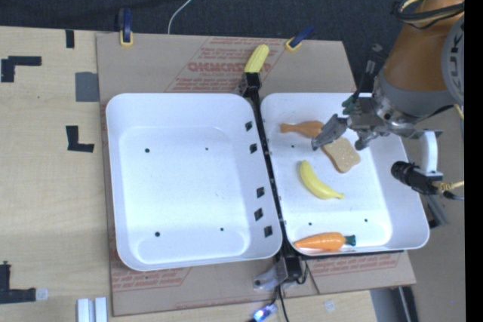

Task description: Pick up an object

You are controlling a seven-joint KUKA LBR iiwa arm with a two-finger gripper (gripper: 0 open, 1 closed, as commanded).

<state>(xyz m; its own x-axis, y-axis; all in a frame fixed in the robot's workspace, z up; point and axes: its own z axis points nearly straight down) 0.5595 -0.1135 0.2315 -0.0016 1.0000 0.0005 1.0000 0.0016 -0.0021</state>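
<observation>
Fingers of the gripper (343,133) stand spread apart over the right bin (392,230), with nothing visibly clamped between them. Just beneath and between the jaws lies a tan bread slice (342,156); whether they touch it cannot be told. Left of the jaws rests a brown chicken drumstick (302,129). Below them lies a yellow banana (319,182), and farther below, an orange carrot (322,241) sits at the bin's near wall.
</observation>
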